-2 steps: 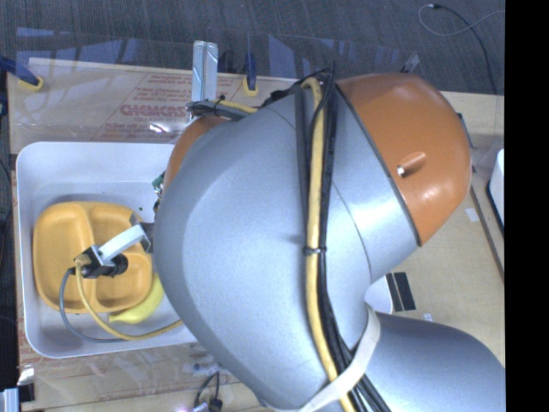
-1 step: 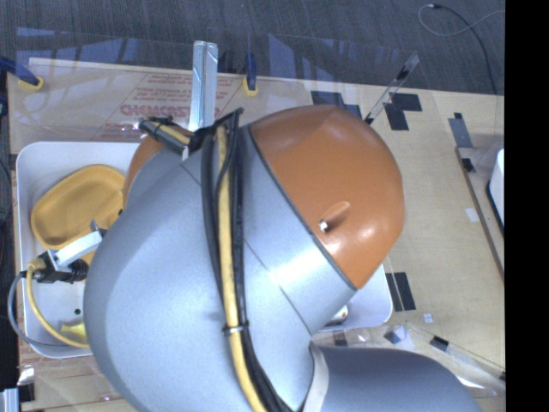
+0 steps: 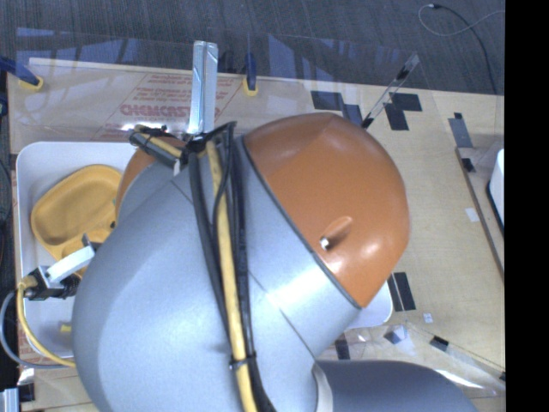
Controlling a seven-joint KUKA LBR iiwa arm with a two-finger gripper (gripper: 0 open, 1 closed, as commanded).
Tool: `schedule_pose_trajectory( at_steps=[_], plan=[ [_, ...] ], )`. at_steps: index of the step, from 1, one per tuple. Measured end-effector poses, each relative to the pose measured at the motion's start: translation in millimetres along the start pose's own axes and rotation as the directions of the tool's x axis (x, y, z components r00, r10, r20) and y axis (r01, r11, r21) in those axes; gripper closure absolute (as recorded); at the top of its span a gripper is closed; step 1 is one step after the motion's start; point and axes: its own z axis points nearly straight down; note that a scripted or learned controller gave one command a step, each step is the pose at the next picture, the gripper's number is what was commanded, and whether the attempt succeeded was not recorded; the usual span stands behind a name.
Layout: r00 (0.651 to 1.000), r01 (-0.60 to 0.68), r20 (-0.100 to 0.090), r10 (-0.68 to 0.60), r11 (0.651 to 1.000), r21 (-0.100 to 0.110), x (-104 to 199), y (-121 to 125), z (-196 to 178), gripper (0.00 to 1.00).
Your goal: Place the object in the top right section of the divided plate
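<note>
Wooden surface [image 3: 429, 196] at three o'clock; my arm [image 3: 257, 264] covers the white bin [image 3: 26, 170], yellow plate [image 3: 69, 200] at nine.

Dark carpet-like floor [image 3: 129, 7], pale wooden bench [image 3: 446, 230], black tape marks [image 3: 403, 292]

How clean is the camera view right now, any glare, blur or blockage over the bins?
Camera view: the arm sits close to the lens, large and covering most of both bins; the clear sheet at the back carries pale bluish reflections; the yellow plate at the left bin's edge looks sharp and evenly lit, no harsh shadows.
</note>
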Motion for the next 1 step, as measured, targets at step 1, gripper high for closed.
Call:
schedule_pose_trajectory(
  at_steps=[1],
  plan=[
    [0.917,0.398,0.000,-0.398,0.917,0.001,30.7,53.7,-42.0,1.00]
  ],
)
